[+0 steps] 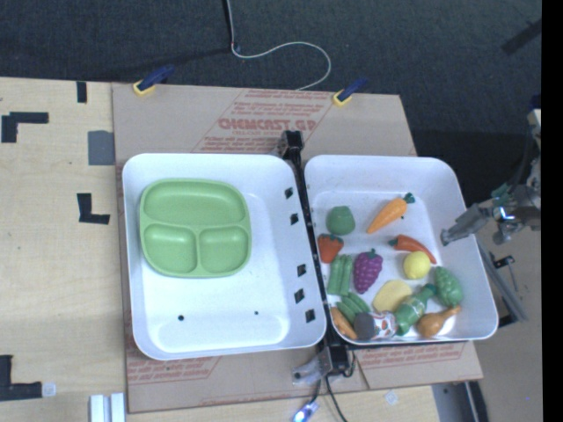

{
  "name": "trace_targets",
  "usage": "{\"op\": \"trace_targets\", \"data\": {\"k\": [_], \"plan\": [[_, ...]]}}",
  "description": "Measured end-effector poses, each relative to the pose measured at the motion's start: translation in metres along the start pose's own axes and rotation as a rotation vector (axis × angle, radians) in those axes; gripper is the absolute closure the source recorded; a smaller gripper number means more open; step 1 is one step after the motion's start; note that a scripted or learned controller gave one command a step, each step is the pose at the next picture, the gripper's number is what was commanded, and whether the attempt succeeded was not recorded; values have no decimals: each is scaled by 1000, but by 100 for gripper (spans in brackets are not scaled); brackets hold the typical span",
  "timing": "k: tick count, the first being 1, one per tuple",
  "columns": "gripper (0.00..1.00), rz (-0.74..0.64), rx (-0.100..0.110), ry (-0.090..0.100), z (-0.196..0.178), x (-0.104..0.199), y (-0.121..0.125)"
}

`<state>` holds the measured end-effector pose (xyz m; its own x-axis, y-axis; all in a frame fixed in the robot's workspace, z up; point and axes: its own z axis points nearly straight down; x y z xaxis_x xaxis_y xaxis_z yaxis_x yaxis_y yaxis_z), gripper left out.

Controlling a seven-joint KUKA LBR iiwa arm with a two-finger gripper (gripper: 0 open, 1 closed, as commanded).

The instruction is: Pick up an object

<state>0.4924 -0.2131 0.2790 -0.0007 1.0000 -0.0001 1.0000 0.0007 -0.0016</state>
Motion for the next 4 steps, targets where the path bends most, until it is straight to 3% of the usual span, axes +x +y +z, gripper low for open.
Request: {"op": "trace_targets", "data": {"k": [1,2,3,4], "plan": [[0,-8,-14,-2,-132,61,-8],[0,-14,-19,1,-264,166,-8],[100,-3,-1,-1,-266,161,-8],[100,6,15,0,-126,108,-10]]}}
